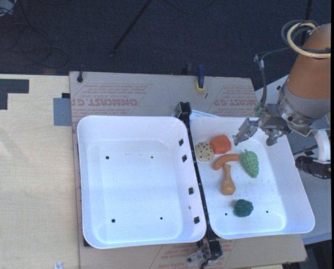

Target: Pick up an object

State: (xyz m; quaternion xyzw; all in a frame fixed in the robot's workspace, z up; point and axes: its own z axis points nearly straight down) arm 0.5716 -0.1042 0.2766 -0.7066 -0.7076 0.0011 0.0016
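Observation:
The right bin (287, 206) holds several small toy foods. A round cream cookie (204, 151) lies by the divider, with an orange-red block (221, 144) just right of it. A bent orange sausage (225, 160) and a tan pear-shaped piece (227, 181) sit in the middle. A light green bunch of grapes (249, 163) lies to their right, and a dark green broccoli (244, 207) sits nearer the front. My gripper (259, 131) hovers over the bin's far right part, above and slightly right of the grapes, its fingers open with nothing between them.
The left bin (100, 195) sits beside the right one, joined by black clips along the divider (190, 167). Both rest on a cardboard sheet (133, 97). A blue clamp (200, 78) stands at the far edge. Cables hang around the arm at the right.

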